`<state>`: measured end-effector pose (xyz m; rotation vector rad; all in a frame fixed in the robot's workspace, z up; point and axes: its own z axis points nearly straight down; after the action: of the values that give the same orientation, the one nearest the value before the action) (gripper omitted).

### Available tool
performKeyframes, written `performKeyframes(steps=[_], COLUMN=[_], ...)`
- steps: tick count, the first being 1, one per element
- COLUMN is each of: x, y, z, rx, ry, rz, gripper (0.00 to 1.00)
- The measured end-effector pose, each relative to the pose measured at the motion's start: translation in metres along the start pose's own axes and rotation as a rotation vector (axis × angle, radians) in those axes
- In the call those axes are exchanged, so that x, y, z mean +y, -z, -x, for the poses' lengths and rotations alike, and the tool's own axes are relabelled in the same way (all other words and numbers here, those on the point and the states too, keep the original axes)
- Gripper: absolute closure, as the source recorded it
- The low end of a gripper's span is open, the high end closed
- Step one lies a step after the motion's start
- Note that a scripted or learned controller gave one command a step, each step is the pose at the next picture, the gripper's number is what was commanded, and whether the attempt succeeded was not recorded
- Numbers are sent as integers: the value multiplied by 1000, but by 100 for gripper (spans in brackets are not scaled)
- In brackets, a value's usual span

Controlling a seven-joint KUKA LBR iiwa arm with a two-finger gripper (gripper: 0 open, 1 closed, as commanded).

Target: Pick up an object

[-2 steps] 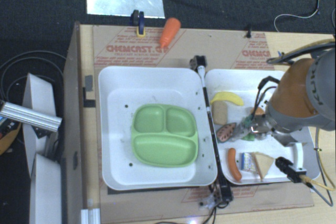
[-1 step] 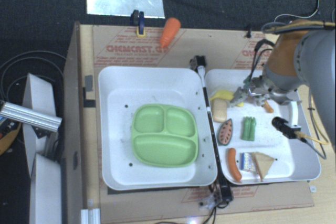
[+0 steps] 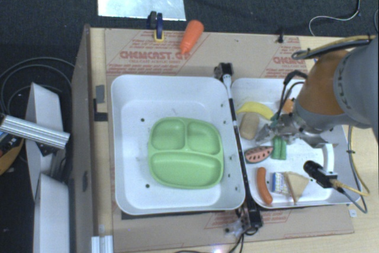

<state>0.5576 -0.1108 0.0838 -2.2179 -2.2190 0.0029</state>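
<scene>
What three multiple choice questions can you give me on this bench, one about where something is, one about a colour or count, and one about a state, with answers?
1. Where does the green divided tray lie?
A. in the left bin
B. in the right bin
C. on the cardboard behind the bins

2. What colour is the carrot-shaped toy behind the bins?
A. blue
B. orange
C. white

3. Where is the gripper?
A. over the left bin
B. low in the right bin among the toy food
C. raised beyond the bench

Answers: 1 A, the tray fills the left bin's floor. 2 B, it is orange on the cardboard. 3 B, it sits by the watermelon slice and banana.
</scene>
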Motion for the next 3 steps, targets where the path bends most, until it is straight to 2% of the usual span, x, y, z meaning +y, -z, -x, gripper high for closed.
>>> performKeyframes(steps=[1, 2, 3], x=[-11, -15, -33], y=[0, 0, 0], z=[-1, -29, -13], rx=[-2, -1, -2], ry=[1, 5, 0], rz=[4, 4, 4], gripper=[0, 0, 0])
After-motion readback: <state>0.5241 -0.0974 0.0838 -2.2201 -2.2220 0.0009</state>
